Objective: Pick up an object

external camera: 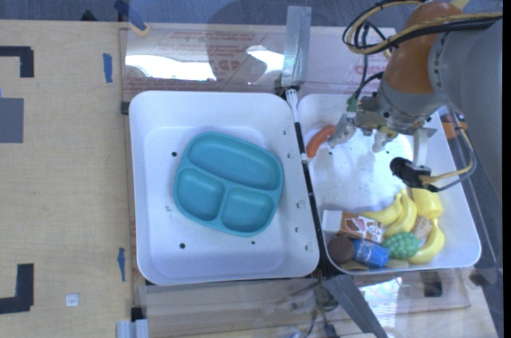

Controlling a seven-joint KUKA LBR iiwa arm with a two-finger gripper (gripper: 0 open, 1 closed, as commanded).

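My gripper (362, 138) hangs over the back of the right bin (471, 236), its fingers (344, 132) spread open with bare white floor between them. An orange sausage-shaped piece (318, 139) lies just left of the left fingertip, against the bin's left wall. At the bin's front lies a pile: yellow bananas (403, 210), a green bumpy fruit (403, 244), a blue can (371, 253), a small brown carton (361, 227) and a dark brown round piece (340, 248).
The left bin (152, 248) holds a teal divided plate (229, 183) in its middle. A raised rim (303, 169) separates the two bins. A clear sheet (200, 49) stands behind them, and the arm's orange-banded wrist (419, 49) rises over the right bin's back.
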